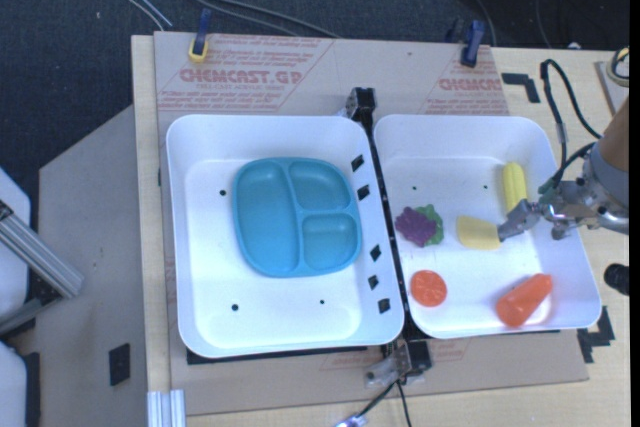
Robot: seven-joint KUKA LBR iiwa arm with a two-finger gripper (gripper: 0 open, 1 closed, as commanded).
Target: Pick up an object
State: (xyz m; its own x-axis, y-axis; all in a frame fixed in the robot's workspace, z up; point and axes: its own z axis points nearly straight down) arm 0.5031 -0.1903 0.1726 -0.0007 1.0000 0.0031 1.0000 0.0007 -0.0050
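Note:
The right bin (470,137) holds a yellow corn cob (514,183), a yellow block (478,233), a purple grape bunch (419,225), a round orange slice (429,288) and an orange-red carrot-like piece (523,300). My gripper (534,225) hangs over the right side of this bin, just right of the yellow block and below the corn. It is open, with nothing between its fingers. One fingertip (512,223) sits close to the block's right end. The carrot-like piece lies below the gripper.
A blue divided plate (297,215) lies in the left bin (200,295). A black divider with clips (372,215) runs between the bins. Cables (560,105) trail at the right by the arm. Bare bin floor lies between the grapes and the corn.

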